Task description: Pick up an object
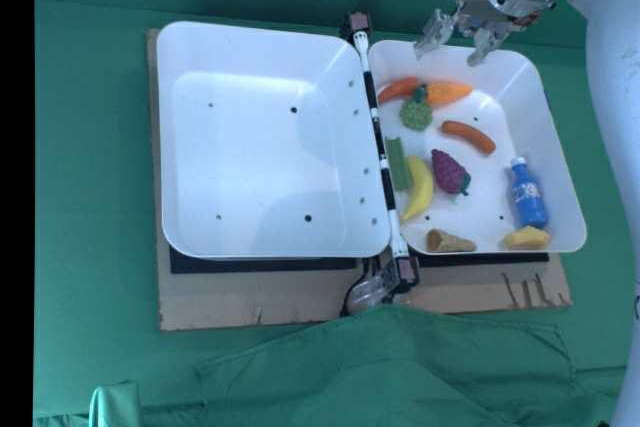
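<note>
Left bin: white, shallow. Right bin: cucumber and banana by the dividing wall; red pepper, green grape bunch and carrot near the far rim; purple grapes; sausage; croissant; blue bottle; yellow wedge. Gripper: fingers spread apart, holding nothing, raised over the far rim, just beyond the carrot and pepper.

Bright even light, soft shadows, mild blur.
</note>
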Motion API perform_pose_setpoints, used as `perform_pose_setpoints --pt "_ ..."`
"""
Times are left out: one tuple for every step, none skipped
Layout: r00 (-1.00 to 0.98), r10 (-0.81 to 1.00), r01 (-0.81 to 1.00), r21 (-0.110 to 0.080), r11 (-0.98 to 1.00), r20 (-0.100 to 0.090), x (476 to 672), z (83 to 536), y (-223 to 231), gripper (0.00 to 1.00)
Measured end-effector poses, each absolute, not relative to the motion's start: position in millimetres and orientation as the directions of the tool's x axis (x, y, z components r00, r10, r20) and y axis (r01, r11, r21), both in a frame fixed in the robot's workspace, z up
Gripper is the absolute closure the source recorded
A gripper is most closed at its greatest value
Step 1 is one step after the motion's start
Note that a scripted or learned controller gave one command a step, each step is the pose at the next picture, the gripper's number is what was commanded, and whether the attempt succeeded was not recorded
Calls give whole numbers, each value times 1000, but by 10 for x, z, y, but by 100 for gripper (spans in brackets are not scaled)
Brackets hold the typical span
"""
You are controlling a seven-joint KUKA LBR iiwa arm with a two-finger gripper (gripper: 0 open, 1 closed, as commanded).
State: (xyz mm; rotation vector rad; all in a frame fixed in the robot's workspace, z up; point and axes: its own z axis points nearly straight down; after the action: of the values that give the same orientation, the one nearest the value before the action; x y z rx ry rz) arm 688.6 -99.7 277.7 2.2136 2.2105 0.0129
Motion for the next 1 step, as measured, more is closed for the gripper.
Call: perform_pose_setpoints --pt "4 1000 1000 -8 -4 -1 6719 1996 -1093 0"
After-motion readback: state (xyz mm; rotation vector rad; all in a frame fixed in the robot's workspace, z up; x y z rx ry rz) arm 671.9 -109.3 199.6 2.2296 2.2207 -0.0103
